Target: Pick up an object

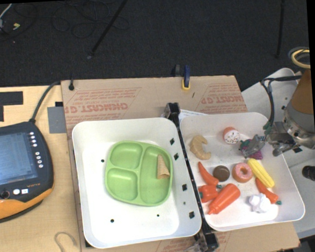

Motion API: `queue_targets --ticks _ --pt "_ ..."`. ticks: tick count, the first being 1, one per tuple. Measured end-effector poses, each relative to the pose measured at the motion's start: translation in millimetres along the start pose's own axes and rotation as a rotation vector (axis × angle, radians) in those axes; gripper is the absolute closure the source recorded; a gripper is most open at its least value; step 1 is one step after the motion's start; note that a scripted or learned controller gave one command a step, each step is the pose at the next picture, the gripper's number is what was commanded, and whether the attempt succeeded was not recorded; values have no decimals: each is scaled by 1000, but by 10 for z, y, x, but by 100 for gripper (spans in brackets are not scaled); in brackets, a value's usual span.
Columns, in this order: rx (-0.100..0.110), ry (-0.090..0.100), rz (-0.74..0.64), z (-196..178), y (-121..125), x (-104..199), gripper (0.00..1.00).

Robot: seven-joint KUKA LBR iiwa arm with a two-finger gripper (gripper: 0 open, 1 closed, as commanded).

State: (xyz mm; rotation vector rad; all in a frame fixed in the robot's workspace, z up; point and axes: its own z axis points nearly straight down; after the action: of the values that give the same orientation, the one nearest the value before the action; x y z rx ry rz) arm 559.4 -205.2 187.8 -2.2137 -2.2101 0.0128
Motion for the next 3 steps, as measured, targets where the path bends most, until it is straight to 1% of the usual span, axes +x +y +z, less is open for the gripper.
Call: queue_targets --ticks 1,2,3 --pt "-14 -4 -2 -78 30 -5 0" --pt "-9 -1 -4 357 37 49 0" --pt "-7 -1 -4 1000 52 91 0"
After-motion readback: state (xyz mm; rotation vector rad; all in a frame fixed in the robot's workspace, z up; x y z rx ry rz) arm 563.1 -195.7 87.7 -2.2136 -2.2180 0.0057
